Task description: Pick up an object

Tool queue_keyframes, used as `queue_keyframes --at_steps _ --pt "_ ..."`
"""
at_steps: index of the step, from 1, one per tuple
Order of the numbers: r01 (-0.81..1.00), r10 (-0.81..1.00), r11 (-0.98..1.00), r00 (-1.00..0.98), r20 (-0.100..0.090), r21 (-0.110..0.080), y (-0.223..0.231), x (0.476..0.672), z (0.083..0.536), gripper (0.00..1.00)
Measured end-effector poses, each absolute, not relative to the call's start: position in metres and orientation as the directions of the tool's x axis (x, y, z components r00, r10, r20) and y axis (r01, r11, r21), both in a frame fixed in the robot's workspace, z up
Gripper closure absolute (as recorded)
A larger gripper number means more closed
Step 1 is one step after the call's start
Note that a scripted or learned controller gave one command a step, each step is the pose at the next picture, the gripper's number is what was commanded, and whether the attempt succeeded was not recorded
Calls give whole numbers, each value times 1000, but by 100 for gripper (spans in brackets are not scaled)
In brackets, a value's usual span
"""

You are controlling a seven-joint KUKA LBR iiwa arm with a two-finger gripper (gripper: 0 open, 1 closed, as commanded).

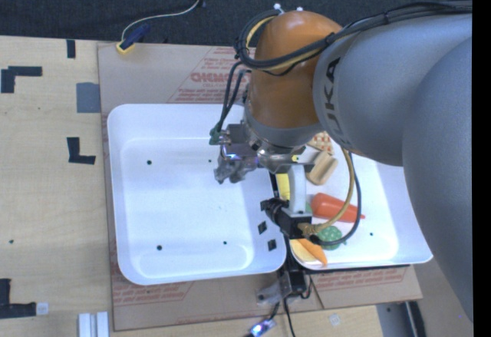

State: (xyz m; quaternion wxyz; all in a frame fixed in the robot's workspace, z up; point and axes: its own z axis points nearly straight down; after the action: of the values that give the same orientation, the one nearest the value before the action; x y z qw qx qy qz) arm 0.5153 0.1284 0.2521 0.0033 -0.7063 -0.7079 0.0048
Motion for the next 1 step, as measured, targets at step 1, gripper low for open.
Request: queue_keyframes --at_steps 1 --pt "1000 1000 3 -3 -1 -4 128 518 265 100"
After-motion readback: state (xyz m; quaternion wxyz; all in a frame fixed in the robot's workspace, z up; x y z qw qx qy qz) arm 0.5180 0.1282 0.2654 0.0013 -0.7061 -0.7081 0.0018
